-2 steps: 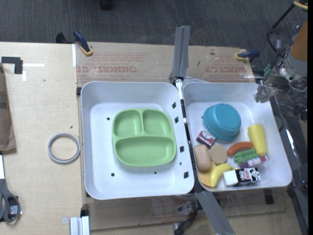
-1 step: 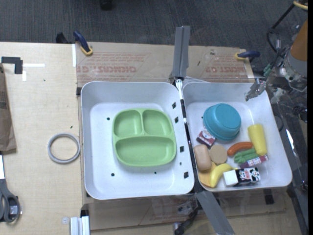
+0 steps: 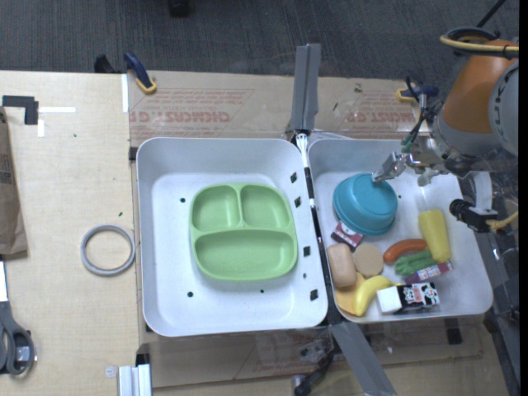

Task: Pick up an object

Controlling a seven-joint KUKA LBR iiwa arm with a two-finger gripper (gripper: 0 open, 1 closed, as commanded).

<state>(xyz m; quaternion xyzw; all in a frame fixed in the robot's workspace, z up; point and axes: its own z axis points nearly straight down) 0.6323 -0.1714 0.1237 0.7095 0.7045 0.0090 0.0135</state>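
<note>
Beside gripper (image 3: 388, 172): blue bowl (image 3: 365, 204); corn (image 3: 434, 233), carrot (image 3: 405, 248), banana (image 3: 363, 294) beyond.

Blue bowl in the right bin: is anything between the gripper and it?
Nothing visible. The gripper sits right at the upper rim of the blue bowl, which lies upside down with no object on top. The other items crowd its lower side, away from the gripper.

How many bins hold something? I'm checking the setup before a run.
2. The left bin holds a green tray; the right bin holds a blue bowl and a pile of toy food, with the gripper above the bowl.
</note>
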